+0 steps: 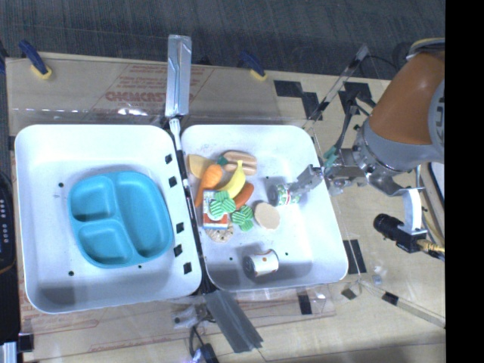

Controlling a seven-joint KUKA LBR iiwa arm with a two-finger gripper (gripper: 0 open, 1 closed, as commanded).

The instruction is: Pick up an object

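Note:
The right bin point(321, 237) holds a pile of toy food: a yellow banana point(237, 178), an orange carrot point(212, 175), a tan bread roll point(239, 159), green striped pieces point(243, 217) and a beige disc point(266, 215). A small silver can point(261, 263) lies alone near the bin's front. My gripper point(293, 189) reaches in from the right and hangs low at the bin's right side. Its tip is right against a small green and red object point(281, 196). Whether that object is held is too small to make out.
The left bin point(38, 157) holds a blue divided tray point(119, 218). A metal bar point(178, 74) stands at the back between the bins. Blue clamps point(35, 59) sit on the bench's far edge. Cables and brackets point(344, 89) lie right of the right bin.

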